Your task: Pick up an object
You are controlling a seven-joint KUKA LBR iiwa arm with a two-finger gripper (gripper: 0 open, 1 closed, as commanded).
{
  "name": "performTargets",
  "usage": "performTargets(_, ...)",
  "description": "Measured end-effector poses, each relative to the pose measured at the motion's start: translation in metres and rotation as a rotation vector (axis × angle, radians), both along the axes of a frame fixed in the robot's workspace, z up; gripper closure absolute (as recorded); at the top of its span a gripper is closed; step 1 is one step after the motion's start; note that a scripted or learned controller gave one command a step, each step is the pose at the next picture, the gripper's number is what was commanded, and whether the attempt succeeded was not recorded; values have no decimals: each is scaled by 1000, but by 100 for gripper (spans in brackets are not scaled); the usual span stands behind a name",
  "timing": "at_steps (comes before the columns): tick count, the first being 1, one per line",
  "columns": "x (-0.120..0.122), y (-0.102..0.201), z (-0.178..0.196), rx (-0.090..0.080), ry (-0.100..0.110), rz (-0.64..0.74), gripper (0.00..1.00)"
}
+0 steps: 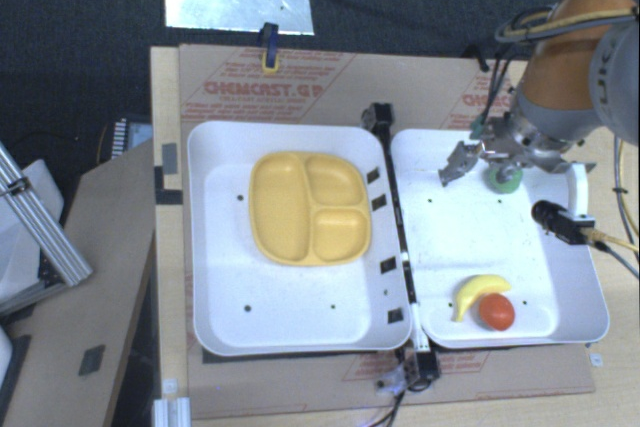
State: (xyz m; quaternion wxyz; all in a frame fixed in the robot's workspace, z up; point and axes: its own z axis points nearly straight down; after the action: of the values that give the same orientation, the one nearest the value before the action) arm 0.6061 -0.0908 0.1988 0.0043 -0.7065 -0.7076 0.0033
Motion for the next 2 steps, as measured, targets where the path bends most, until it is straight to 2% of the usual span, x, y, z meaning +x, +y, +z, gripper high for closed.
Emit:
performTargets(1, 3, 0, 6, -1, -12, 2, 0)
performTargets(2, 2, 4, -35, -1, -9, 1, 0)
